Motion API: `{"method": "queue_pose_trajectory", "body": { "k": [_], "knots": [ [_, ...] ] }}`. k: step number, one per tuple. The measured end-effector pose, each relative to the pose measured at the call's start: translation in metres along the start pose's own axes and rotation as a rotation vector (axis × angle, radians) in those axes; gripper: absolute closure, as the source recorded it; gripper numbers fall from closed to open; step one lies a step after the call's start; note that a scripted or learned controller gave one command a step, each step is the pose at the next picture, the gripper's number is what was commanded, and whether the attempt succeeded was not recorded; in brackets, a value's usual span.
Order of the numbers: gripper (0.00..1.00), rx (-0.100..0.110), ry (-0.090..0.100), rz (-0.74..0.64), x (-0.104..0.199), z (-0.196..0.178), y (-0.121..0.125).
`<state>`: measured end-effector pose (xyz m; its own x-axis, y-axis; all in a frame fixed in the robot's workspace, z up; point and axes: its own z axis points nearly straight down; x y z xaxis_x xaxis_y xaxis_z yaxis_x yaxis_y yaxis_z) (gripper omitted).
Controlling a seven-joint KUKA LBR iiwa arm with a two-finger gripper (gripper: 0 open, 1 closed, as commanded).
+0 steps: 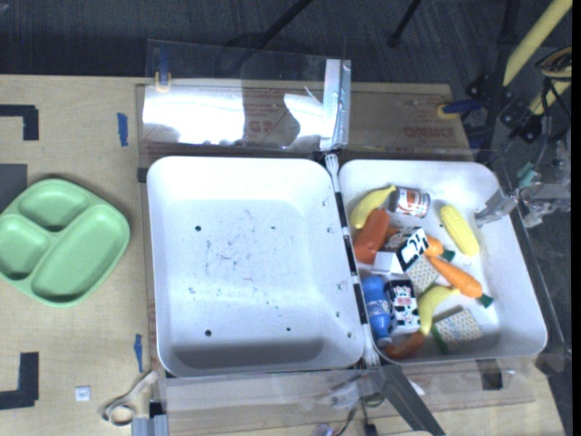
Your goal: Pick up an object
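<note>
The right white bin (526,316) holds a heap of toy food. A yellow banana (368,205) and a red and white can (411,202) lie at the back, with a corn cob (459,228) to their right. An orange bottle (371,236), a black and white box (413,246) and a carrot (454,275) lie in the middle. At the front are a blue bottle (375,302), a small printed carton (403,302) and a yellow piece (434,300). My gripper (502,207) hangs at the bin's right rim, beside the corn, with nothing seen in it.
The left white bin (163,243) stands next to the right one. A green divided plate (59,241) rests on the bench at far left. A clear plastic sheet (245,107) stands behind the bins. Cables and stands crowd the far right.
</note>
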<state>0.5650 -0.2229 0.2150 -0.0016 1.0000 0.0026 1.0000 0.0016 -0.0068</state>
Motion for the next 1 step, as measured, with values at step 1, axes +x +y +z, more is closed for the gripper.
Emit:
{"method": "queue_pose_trajectory", "body": {
  "k": [1],
  "knots": [
    [0.00, -0.003, -0.002, -0.049, -0.0011, -0.0969, -0.0476]
  ]
}}
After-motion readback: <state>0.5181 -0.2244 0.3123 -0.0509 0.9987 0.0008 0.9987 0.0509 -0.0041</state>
